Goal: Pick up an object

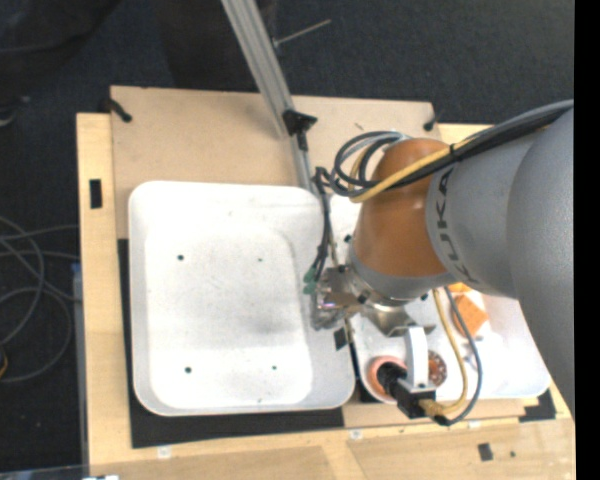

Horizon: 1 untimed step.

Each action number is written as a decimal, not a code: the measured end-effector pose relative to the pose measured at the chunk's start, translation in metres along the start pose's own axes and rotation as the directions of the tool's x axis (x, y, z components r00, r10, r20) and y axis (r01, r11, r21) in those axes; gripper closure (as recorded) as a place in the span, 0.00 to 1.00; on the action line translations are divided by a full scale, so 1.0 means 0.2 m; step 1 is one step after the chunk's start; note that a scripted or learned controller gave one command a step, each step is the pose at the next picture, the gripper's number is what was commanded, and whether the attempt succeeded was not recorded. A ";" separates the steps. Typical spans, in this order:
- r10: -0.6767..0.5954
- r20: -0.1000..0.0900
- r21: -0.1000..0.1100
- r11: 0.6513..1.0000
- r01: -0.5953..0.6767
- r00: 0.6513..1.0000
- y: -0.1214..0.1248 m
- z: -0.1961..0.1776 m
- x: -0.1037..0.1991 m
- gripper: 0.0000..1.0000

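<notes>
Nearest edge first: in the view-right bin, a small red-and-white round object sits by the front wall, with a brownish round piece just beside it on the view-right. Both are partly hidden behind a yellow cable loop, so what they actually are is unclear. Next row back, the gripper hangs low over the seam where the two bins meet, closer to the view-left bin than to any candidate. Nothing is visibly held in it, and you can't tell from this angle whether it's open or closed (the wrist hardware blocks the tips). An orange object lies at about the same depth as the gripper, poking out from under the arm on the far side of the wrist. The relation that matters: every pickable thing lies to the view-right of the gripper, and the red-and-white one is closest, toward the near edge and slightly right. My read is that you'd want a short shift that way before descending. It's round, so approach angle shouldn't matter much. Farther back the orange band covers the rest of that bin.
</notes>
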<state>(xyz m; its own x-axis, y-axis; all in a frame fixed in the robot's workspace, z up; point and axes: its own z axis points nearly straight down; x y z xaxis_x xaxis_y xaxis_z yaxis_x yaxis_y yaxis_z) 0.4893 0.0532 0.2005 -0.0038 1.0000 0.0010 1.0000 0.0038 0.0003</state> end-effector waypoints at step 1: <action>0.003 0.000 0.000 1.000 -0.003 1.000 0.00 0.00 0.05 1.00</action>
<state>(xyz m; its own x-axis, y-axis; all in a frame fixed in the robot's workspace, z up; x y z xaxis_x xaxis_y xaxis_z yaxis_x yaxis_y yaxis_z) 0.4894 0.0634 0.2005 -0.0009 1.0000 0.0006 1.0000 0.0009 0.0003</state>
